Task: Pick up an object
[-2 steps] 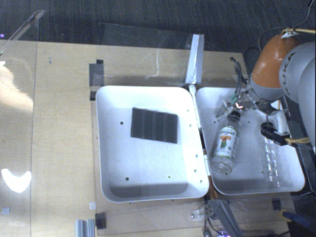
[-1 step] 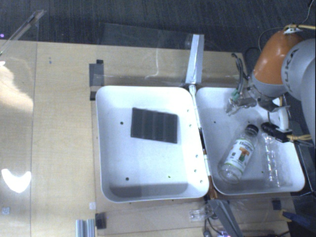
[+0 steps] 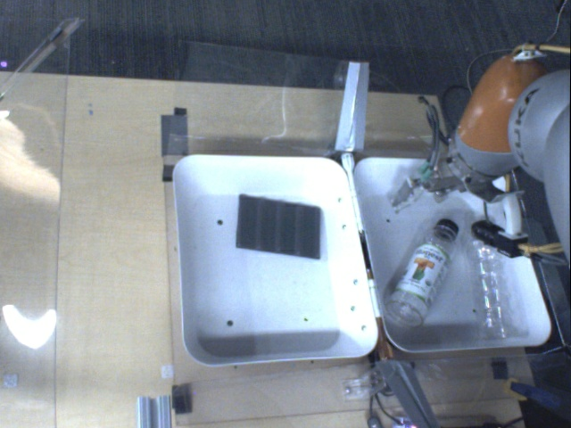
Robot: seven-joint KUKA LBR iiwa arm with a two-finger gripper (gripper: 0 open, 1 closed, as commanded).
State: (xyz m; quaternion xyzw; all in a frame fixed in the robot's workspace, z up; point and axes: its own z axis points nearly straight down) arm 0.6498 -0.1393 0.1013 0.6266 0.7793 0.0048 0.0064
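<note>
Pictured from above at a wooden bench [image 3: 107, 239]: two shallow white bins, side by side. Reached in from the right with the grey, orange-banded arm [image 3: 500, 119] and hung the gripper [image 3: 426, 185] over the far end of the right bin [image 3: 464, 341], close to the wall shared with the left bin [image 3: 268, 350]. Could not tell from this angle whether the jaws stood open or closed.

Lay on its side in the middle of the right bin, nearer the camera than the gripper and clearly apart from it: a clear bottle [image 3: 423, 272] with a dark cap and a white label with orange and green print. Pointed its cap up toward the arm and its base down toward the near left corner, at a slant across the floor of the bin.

Rested just beside the bottle, along the right wall of the same bin: a clear plastic item [image 3: 490, 292], too faint to make out. Sat flat in the left bin, well apart from the gripper: a dark rectangular slab [image 3: 278, 226].
</note>
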